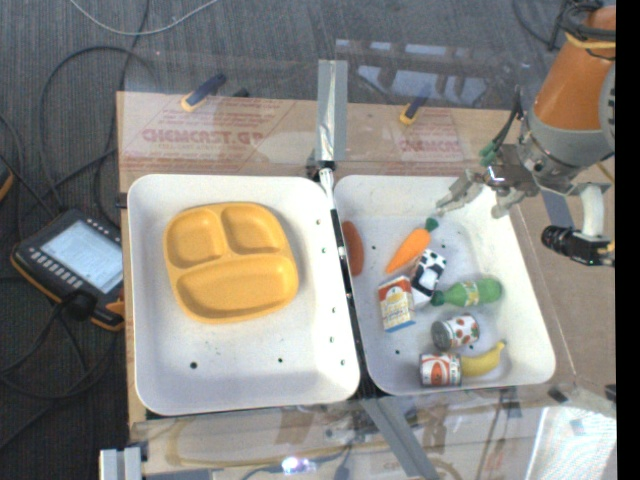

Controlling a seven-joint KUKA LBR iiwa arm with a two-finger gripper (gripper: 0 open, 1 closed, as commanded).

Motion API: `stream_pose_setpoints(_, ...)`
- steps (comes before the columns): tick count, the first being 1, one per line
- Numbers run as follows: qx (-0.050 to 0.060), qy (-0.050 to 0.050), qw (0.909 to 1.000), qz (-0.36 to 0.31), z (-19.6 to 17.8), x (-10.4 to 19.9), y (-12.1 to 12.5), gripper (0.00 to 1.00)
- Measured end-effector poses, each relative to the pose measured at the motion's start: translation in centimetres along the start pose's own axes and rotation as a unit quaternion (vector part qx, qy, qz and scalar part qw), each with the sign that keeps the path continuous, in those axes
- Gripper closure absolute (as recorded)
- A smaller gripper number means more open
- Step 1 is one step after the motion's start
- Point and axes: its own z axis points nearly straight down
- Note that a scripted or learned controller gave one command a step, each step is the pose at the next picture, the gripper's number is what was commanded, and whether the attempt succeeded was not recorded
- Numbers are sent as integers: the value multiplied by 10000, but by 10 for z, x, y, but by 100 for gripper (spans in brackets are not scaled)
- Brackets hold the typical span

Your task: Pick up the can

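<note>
The table (200, 133) is carrying two white bins side by side. The left bin (160, 368) is holding a yellow divided tray (232, 261). The right bin (525, 298) is holding the small things: an orange carrot (407, 250), a green bottle (467, 293), a small carton (396, 305), a yellow banana (482, 360), a black-and-white toy (428, 271), and two cans, one spotted can (456, 331) and one red can (439, 370) lying at the near edge beside the banana. The arm is reaching in from the right, its tool (483, 192) hanging over the far edge of the right bin, fingers (455, 194) spread apart with nothing between them, well apart from both cans.
</note>
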Motion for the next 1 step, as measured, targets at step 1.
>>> stream_pose_setpoints(1, -68, -33, 9814, -1920, 112, -38, -48, 0)
